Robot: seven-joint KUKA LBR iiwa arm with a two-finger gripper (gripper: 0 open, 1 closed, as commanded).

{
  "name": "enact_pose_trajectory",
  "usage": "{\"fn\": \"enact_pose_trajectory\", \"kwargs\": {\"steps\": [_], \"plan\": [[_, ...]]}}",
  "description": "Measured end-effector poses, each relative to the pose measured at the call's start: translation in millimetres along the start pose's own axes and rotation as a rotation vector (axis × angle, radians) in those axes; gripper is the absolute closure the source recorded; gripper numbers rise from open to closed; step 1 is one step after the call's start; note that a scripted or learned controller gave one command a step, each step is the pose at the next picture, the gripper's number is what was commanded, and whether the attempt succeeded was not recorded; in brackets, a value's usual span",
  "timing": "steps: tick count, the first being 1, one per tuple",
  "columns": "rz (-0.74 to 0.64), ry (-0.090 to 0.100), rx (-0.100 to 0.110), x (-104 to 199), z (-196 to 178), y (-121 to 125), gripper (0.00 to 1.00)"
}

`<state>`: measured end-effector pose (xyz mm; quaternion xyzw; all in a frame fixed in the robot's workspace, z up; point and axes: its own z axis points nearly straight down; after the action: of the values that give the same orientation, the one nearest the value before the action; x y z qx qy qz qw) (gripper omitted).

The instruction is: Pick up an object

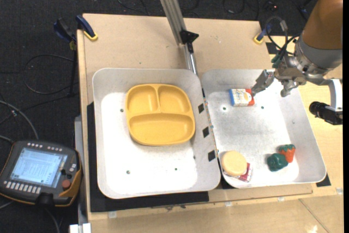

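Note:
In the right bin (305,133) lie three objects. A small blue, white and red box (240,97) rests near the bin's far left. A round yellow toy bun (235,164) sits at the front left corner. A green and red toy pepper (280,158) lies at the front right. My gripper (272,84) hangs over the bin's far edge, just right of the box, with its two fingers (260,83) spread apart and nothing between them. The left finger tip is close to the box's right end.
The left bin (109,172) holds a yellow divided tray (160,114). A metal pole (172,5) slants down to the gap between the bins. A teach pendant (38,172) lies off the bench at the lower left.

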<state>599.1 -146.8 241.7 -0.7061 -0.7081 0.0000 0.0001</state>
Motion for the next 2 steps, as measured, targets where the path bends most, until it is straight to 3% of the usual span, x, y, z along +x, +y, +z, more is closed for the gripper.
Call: {"fn": "enact_pose_trajectory", "kwargs": {"steps": [1,2], "plan": [[0.000,0.000,0.000,0,0,0,0.00],[0.002,0.000,0.006,2,63,5,0.00]]}}
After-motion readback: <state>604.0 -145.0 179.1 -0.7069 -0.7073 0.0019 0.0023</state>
